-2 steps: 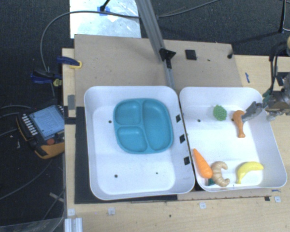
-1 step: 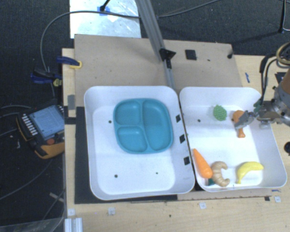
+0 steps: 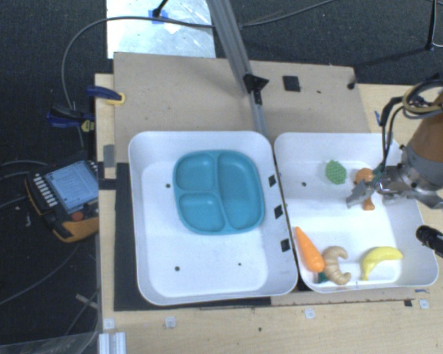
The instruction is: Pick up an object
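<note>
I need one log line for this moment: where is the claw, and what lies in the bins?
claw: over right bin, beside orange piece | right bin: green ball, carrot, banana | left bin: blue plate

Pincer beside orange toy

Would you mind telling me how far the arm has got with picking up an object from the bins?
Done: the arm has reached into the right bin, its gripper low beside a small orange item near the green object. In hand: nothing visibly lifted; whether it grips anything cannot be told. Left: the carrot, tan piece and banana lie untouched, so securing and raising an object remains.
</note>
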`<state>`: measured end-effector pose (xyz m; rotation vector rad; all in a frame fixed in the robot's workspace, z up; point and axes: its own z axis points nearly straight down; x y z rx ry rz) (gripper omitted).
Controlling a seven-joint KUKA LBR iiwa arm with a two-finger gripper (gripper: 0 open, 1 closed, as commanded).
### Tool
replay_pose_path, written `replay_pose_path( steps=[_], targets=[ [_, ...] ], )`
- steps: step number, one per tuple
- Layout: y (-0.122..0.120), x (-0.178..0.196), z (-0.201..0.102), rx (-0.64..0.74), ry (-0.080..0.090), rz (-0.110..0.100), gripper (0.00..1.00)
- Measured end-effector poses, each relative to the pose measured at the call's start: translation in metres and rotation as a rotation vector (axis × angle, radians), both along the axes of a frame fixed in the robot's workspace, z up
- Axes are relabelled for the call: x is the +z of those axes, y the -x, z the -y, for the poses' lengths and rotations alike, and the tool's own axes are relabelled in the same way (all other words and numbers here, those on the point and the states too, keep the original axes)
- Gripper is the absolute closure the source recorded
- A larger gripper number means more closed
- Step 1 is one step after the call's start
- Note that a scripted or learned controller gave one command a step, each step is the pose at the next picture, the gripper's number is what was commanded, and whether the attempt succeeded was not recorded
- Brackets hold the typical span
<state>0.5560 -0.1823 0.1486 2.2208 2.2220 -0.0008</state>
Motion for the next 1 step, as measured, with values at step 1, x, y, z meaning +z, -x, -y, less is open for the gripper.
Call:
replay_pose_path(
  steps=[1],
  targets=[
    [-0.0023,-0.0542,0.01,0.0,0.0,0.001,0.0]
  ],
)
